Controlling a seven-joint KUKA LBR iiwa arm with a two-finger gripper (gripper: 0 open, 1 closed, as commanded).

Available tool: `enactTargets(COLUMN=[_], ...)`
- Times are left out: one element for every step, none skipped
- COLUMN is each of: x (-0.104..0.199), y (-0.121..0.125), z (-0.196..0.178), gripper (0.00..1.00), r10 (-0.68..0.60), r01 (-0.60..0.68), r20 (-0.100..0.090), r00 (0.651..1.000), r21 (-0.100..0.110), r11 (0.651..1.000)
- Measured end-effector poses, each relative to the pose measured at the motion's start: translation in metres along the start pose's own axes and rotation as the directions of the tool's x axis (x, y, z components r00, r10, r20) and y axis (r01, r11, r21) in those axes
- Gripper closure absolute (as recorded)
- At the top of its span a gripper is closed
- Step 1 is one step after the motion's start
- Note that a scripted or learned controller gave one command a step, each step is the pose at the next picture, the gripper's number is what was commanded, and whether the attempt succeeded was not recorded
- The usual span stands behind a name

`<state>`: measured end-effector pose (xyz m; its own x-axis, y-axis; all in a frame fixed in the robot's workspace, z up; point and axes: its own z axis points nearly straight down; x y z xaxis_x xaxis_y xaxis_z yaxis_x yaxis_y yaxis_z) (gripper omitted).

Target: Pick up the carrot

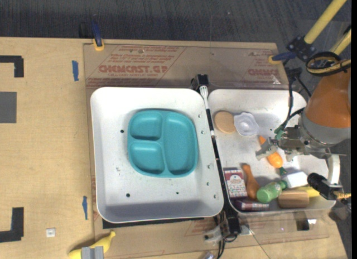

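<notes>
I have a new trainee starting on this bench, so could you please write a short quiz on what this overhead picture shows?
1. True or false: the teal divided plate lies in the left bin.
2. Which bin does the gripper hang over? A) left B) right C) neither
3. Fill in: the small orange piece just below the gripper lies in the ____ bin.

Key
1. True; the plate sits near the middle of that bin.
2. B; the arm reaches in from the right edge over the right bin, which also bears a green bottle and a round tan piece.
3. right
</notes>
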<state>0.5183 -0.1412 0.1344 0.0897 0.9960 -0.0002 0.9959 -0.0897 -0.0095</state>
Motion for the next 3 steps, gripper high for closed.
enactTargets(x=[-0.019, -0.023, 0.076], y=[0.014, 0.015, 0.012], z=[0.045, 0.033, -0.054], gripper=[0.00, 1.00, 1.00], r10=[0.197, 0.201, 0.235], r01=[-0.197, -0.201, -0.235], r20=[-0.007, 0.001, -0.009], r00=[0.980, 0.980, 0.972], r21=[-0.011, -0.021, -0.014], r11=[0.980, 0.979, 0.972])
